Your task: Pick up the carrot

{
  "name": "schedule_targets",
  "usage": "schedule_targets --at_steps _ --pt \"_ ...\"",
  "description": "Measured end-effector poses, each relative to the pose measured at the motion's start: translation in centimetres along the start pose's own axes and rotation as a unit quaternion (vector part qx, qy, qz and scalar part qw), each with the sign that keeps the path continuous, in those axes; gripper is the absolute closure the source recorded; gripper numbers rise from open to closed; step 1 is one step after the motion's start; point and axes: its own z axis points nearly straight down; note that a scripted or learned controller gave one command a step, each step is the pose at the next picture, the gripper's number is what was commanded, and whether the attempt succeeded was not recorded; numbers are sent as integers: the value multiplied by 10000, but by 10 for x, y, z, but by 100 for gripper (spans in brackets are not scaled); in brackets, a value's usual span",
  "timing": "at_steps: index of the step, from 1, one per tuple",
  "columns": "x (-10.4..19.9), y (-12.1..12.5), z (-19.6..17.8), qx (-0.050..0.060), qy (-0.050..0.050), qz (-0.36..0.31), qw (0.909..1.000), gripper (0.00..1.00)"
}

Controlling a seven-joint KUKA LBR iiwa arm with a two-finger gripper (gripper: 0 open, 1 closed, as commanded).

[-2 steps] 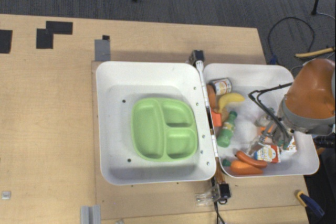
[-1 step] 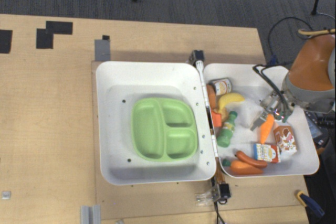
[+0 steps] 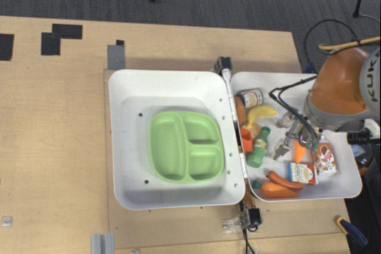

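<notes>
The carrot [image 3: 275, 190], orange and tapered, lies along the front edge of the right bin [image 3: 351, 187], touching a red sausage-like piece [image 3: 284, 179] just behind it. My gripper [image 3: 289, 141] hangs low over the middle of that bin, a little behind and to the right of the carrot. A short orange piece [image 3: 299, 152] shows right beside the gripper's tip; I cannot tell what it is or whether it is held. The grey arm with its orange band [image 3: 336, 86] reaches in from the right.
Around the gripper lie a green bottle [image 3: 257, 151], a banana [image 3: 262, 112], a can [image 3: 252, 97] and two small cartons [image 3: 301, 172] [image 3: 324, 159]. The left bin [image 3: 128, 128] holds a green divided plate [image 3: 186, 147]. A cable loops over the right bin's back edge.
</notes>
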Motion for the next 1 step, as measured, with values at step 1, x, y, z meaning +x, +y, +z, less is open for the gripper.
schedule_targets --at_steps 1 --pt "0 0 0 0 1 3 10000 0"
